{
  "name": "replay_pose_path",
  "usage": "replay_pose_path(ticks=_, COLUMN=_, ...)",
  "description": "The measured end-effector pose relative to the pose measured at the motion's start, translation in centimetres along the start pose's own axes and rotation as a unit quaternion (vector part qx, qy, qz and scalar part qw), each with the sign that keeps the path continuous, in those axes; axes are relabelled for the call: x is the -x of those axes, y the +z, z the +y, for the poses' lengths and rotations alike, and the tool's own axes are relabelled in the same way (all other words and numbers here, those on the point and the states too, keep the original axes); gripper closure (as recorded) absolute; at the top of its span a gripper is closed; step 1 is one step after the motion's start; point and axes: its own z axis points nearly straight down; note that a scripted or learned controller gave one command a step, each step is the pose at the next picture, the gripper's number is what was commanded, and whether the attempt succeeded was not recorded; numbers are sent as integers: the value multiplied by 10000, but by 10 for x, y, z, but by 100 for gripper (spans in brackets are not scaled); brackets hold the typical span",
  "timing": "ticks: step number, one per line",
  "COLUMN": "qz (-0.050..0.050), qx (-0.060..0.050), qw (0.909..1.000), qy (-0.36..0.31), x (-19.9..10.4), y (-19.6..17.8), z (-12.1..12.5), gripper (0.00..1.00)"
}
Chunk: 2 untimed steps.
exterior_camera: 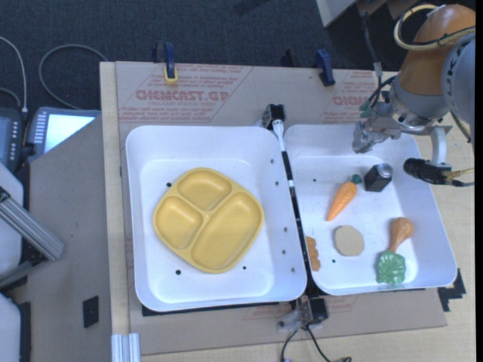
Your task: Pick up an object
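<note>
Brown cardboard-topped bench (226,85) holds both bins; in the right white bin (445,266) the orange plastic carrot (342,199) lies unlifted. Gripper (368,138) hovers upper right, grip unclear.

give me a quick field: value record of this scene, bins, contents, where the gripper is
left bin: holds a yellow divided plate
right bin: holds the small items
toy carrot: near the bin's middle, lying at a slant
black and silver cylinder: just right of the carrot top
tan round cookie: below the carrot
toy chicken drumstick: right of the cookie
green leafy toy: near the front edge
small orange piece: by the left wall
gripper: over the bin's far edge, nothing seen between its fingers
</note>
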Motion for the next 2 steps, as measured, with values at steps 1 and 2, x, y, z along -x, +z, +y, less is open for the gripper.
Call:
replay_pose_path(ticks=1, qz=4, qx=-12, qw=10000, qy=-2, x=-9, y=-55, z=-3, gripper=100)
replay_pose_path(ticks=2, qz=2, qx=-7, qw=10000, qy=-1, x=-9, y=-79, z=-2, gripper=100)
